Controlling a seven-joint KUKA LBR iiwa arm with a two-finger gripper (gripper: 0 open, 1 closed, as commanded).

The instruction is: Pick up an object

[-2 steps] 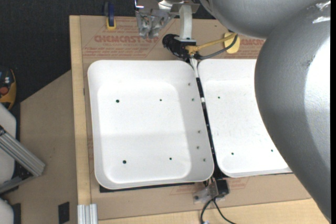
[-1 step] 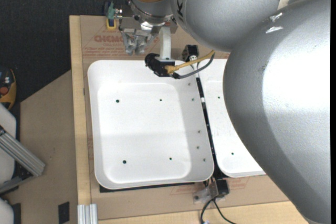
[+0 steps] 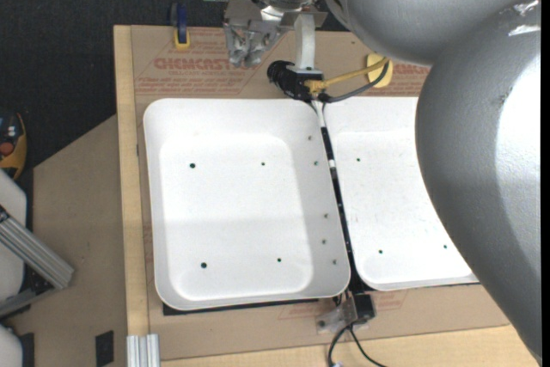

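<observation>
Overhead, grey arm (image 3: 447,56) covering right bin (image 3: 387,211), claw (image 3: 245,47) beyond left bin (image 3: 232,202), finger state unclear.

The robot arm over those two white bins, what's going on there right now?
The grey arm reaches in from the right, with its hand hanging over the cardboard board just beyond the far edge of the left bin. No object can be seen between its fingers. The right bin is partly hidden by the arm, so no pick has happened yet.
</observation>
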